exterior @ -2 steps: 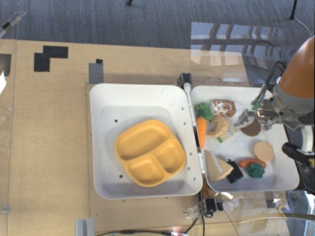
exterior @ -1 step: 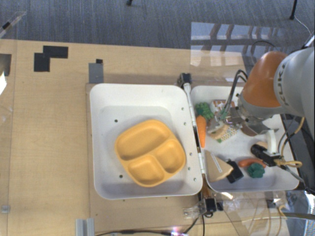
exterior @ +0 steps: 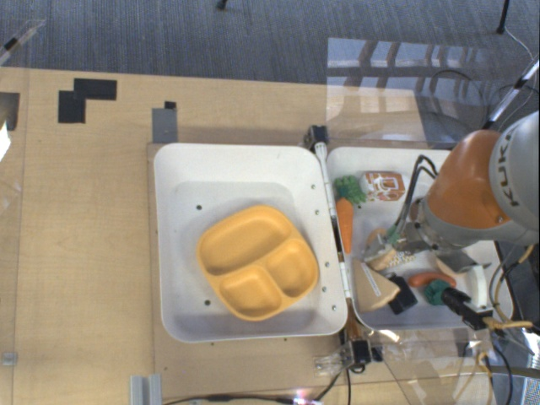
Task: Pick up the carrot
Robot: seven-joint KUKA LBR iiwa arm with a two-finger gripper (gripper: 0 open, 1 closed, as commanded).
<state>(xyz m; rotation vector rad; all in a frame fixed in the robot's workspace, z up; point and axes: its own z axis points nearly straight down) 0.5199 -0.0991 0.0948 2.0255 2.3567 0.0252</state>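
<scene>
Two white bins stood side by side on the bench. The left bin (exterior: 169, 251) held one yellow plate (exterior: 257, 262) with three compartments. The right bin (exterior: 359, 310) held one carrot (exterior: 344, 219) along its left wall, green top toward the far edge, and one small carton (exterior: 383, 186) near the far edge. The arm (exterior: 472, 184) reached in from the right; its gripper (exterior: 395, 247) hung low near the bin's middle, beside the carrot but apart from it.
</scene>
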